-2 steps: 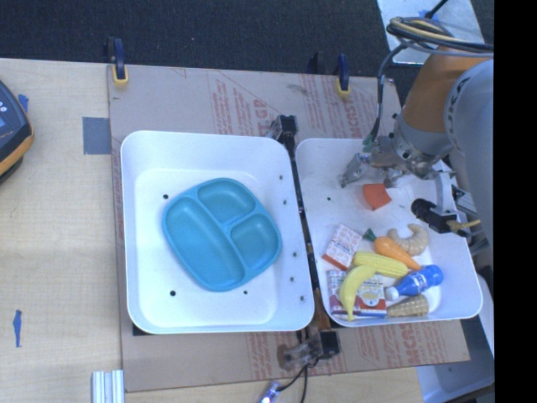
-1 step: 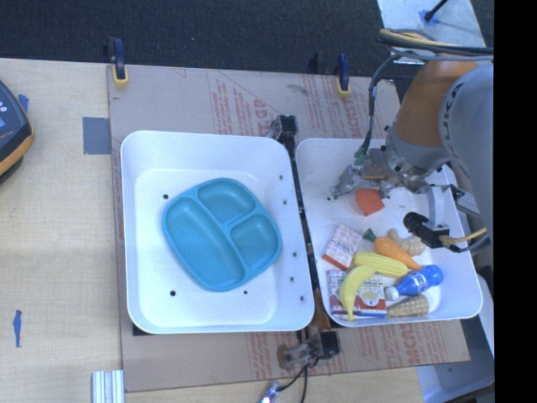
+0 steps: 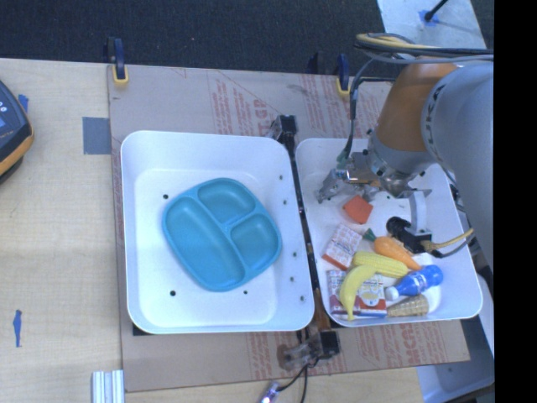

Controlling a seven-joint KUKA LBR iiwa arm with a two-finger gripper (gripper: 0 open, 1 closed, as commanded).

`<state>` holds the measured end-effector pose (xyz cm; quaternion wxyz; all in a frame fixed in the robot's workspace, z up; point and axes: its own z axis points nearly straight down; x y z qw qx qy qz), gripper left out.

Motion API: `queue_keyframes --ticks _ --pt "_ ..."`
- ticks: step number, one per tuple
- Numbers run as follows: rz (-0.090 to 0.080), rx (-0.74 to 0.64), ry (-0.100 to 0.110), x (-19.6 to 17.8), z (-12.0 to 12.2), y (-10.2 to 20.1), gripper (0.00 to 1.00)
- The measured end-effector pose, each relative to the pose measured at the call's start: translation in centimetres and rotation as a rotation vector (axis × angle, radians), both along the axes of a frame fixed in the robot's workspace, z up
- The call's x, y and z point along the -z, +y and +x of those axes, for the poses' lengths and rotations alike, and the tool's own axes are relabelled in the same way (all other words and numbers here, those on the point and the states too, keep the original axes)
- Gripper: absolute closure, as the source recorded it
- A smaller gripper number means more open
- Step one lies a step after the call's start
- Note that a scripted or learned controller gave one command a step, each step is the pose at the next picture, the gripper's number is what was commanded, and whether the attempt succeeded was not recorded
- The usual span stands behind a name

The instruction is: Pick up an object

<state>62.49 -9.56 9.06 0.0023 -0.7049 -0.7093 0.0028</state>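
Note:
My gripper (image 3: 370, 190) hangs over the back of the right bin (image 3: 323, 159) with its fingers spread open. Nothing is held between them. A small orange-red block (image 3: 358, 210) lies just in front of the gripper, near its left finger. Further forward lie a small printed packet (image 3: 342, 244), an orange carrot (image 3: 395, 251), a yellow banana (image 3: 366, 277), a blue bottle (image 3: 417, 281), a waffle cone (image 3: 408, 307) and a flat red-and-white box (image 3: 367, 309).
The left bin (image 3: 143, 154) holds a blue divided plate (image 3: 221, 233). The grey arm with its orange band (image 3: 415, 107) reaches in over the right bin's back right corner. A dark device (image 3: 12, 133) sits at the bench's far left edge.

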Motion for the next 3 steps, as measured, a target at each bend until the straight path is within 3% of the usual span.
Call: queue_keyframes --ticks 1,2,3 --pt "0.0 0.001 0.0 0.0 -2.4 -2.2 0.0" --pt "0.0 -0.001 0.005 -0.9 -2.4 -2.2 1.0" --pt "0.001 0.002 -0.003 -10.1 -1.8 2.5 1.0"
